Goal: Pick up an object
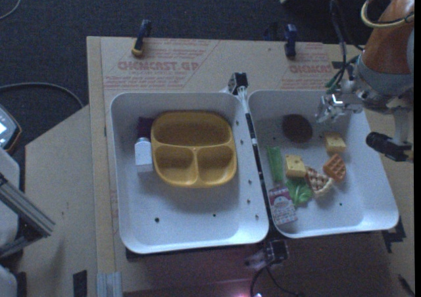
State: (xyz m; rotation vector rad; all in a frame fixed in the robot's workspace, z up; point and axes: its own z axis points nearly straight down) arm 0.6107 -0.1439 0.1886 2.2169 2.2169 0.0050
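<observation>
The right bin [368, 207] holds several toy foods. A dark brown round patty [297, 128] lies near the back, with a small yellow cheese cube [335, 142] to its right. An orange waffle [335, 167], a yellow cheese wedge [295, 166], a toast-like piece [320, 181], a green pod [274, 163], a green leaf [301, 192] and a red-and-white packet [282, 205] lie nearer the front. My gripper [331, 108] hangs over the back right of this bin, just right of the patty and above the cheese cube. Nothing shows in it.
The left bin [131, 217] holds a yellow divided plate [194, 148], a small white bottle [143, 154] at the plate's left and a dark purple item [145, 123] behind the bottle. Two clamps [140, 37] [290, 38] grip the board's far edge. The arm's orange band [395, 23] rises at right.
</observation>
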